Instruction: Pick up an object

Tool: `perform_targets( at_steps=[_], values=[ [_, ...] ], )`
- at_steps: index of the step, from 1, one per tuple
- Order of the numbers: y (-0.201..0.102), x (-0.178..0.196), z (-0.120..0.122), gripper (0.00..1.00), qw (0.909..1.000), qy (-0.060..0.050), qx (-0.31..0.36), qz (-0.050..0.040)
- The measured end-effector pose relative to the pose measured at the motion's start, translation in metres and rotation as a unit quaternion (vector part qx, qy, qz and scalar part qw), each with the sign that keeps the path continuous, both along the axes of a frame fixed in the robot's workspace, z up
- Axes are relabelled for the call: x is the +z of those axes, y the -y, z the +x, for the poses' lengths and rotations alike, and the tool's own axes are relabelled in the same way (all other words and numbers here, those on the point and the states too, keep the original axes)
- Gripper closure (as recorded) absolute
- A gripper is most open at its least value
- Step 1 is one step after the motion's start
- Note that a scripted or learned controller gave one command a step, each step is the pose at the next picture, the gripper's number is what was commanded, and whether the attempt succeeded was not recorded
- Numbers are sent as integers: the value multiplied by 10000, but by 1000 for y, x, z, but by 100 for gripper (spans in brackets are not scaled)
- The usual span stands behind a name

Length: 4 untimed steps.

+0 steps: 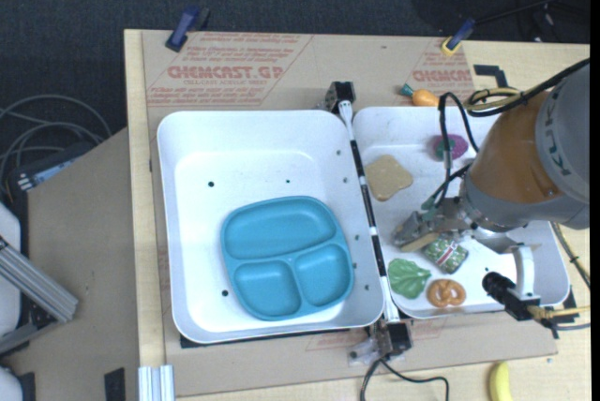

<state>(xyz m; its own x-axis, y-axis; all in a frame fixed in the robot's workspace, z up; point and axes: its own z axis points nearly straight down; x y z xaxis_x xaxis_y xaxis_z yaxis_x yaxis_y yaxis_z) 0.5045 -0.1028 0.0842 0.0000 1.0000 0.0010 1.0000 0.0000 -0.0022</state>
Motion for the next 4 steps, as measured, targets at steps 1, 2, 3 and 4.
perform_targets(
  at_steps=[1,2,3,4],
  values=[
    [0,10,0,100,10000,6,-3,-3],
    [-31,145,-6,100,10000,21,4,-5],
    [-86,159,-10,100,10000,17,7,-5],
    [-127,145,39,100,10000,16,8,-4]
  ],
)
